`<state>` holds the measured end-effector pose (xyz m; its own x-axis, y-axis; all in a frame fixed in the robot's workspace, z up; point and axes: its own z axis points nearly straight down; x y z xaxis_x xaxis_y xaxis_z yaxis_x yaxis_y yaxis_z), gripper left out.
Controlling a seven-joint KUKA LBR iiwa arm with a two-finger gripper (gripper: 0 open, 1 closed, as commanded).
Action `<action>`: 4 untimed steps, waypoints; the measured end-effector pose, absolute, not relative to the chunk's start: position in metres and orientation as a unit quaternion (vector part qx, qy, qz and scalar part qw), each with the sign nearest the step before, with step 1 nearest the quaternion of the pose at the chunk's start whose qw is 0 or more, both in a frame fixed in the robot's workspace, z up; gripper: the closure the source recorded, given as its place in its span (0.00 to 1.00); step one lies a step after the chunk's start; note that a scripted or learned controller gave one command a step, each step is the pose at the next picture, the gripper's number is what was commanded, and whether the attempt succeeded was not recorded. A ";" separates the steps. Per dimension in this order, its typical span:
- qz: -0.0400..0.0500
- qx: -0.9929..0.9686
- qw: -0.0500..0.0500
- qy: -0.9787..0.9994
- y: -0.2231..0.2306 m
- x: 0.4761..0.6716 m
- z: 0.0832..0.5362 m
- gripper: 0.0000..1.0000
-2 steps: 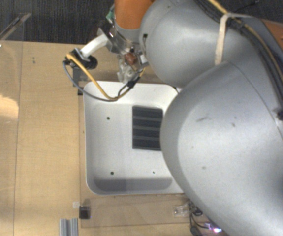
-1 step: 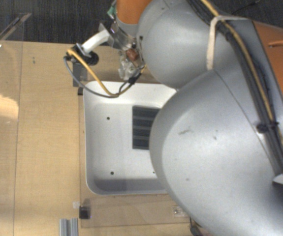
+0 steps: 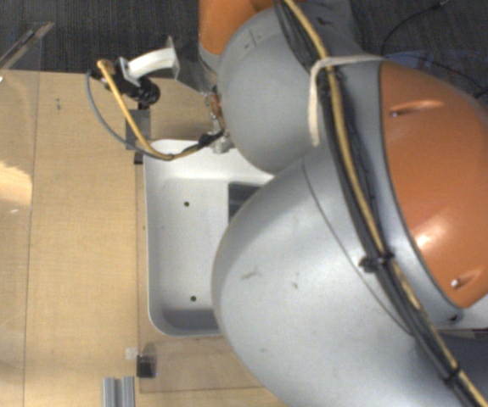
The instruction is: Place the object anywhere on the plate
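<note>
The arm's grey body (image 3: 311,253) looms close under the camera and covers the middle and right of the view. Its orange band (image 3: 439,185) shows at the right, and another orange section (image 3: 235,2) sits at the top. To the arm's left, part of one white bin (image 3: 176,253) is visible: a bare floor with two small dark dots and a rounded near-left corner. The arm hides the rest of that bin and whatever lies beyond it.
A yellow and grey cable (image 3: 125,113) loops from a white bracket (image 3: 152,62) at the bin's far-left corner to the arm. The wooden bench top (image 3: 57,227) stretches left of the bin. A small black block (image 3: 145,365) and a metal rail (image 3: 118,390) sit near the bottom edge.
</note>
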<state>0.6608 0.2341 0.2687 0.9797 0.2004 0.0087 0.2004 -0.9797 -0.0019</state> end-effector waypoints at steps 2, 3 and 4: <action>-0.001 -0.925 0.000 -0.380 0.237 0.663 0.187 1.00; -0.001 -0.924 0.001 -0.383 0.239 0.663 0.198 1.00; -0.002 -0.922 0.001 -0.387 0.241 0.663 0.210 1.00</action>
<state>0.6633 0.2411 0.2096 0.7012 0.7129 0.0045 0.7129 -0.7012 0.0006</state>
